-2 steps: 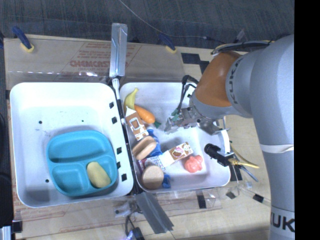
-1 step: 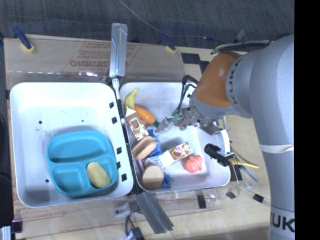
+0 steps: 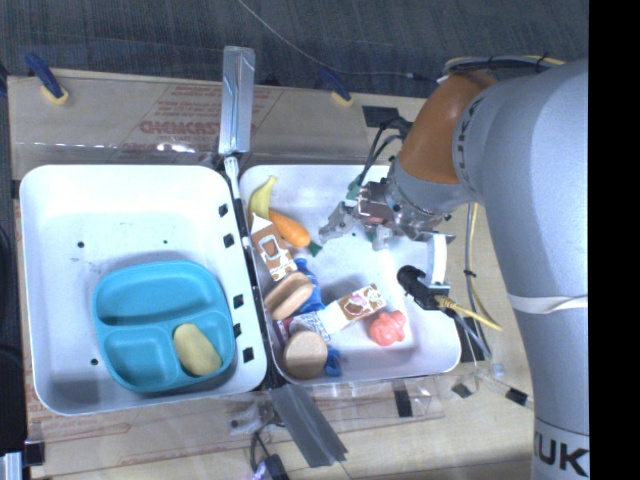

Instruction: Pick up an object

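Observation:
My gripper point(image 3: 350, 235) hangs over the middle of the right bin point(image 3: 440, 353), its fingers spread open with bare white floor between them. Just left of it lie an orange carrot point(image 3: 290, 230) and a yellow banana point(image 3: 261, 197) by the bin's left wall. Below those sit a brown-and-white box point(image 3: 272, 253), a burger bun point(image 3: 289, 295), a round bread roll point(image 3: 305, 353) and a snack packet point(image 3: 352, 307). A red strawberry-like toy point(image 3: 387, 328) rests at the front right of the bin, below the gripper.
The left bin point(image 3: 60, 193) holds a blue divided tray point(image 3: 140, 303) with a yellow potato-shaped toy point(image 3: 197, 349) in its front right compartment. A metal divider bar point(image 3: 236, 98) stands between the bins at the back. Yellow and black cables point(image 3: 470, 313) trail off the wrist over the right bin's edge.

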Robot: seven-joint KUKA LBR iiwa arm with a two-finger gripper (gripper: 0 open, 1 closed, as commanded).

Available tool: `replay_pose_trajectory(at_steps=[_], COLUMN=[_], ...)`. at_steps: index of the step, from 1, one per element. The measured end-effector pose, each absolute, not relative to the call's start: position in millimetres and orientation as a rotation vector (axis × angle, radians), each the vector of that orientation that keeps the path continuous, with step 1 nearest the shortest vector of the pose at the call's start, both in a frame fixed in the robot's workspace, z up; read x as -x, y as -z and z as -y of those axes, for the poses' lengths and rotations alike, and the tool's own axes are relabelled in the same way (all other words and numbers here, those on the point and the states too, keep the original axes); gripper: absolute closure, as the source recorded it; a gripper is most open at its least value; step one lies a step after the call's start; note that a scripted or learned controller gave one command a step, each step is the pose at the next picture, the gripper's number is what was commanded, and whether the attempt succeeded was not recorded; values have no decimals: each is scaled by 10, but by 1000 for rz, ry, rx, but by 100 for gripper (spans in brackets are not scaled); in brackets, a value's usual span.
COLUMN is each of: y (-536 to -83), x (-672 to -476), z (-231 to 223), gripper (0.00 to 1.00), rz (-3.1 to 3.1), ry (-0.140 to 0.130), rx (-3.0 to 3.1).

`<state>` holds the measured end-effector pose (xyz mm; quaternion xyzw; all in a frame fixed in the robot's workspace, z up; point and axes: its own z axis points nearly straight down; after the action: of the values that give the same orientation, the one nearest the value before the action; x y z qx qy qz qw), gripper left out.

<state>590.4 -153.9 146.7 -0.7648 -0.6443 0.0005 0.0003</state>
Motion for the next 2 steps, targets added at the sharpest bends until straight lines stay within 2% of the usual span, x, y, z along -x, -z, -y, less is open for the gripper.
replay_pose_trajectory(at_steps=[1,2], y=[-1142,-1241], x=[-6265,-6576], z=[1519,1050], gripper=[0,0], rz=[1975,2407], ry=[-5,2], rx=[2438,2021])
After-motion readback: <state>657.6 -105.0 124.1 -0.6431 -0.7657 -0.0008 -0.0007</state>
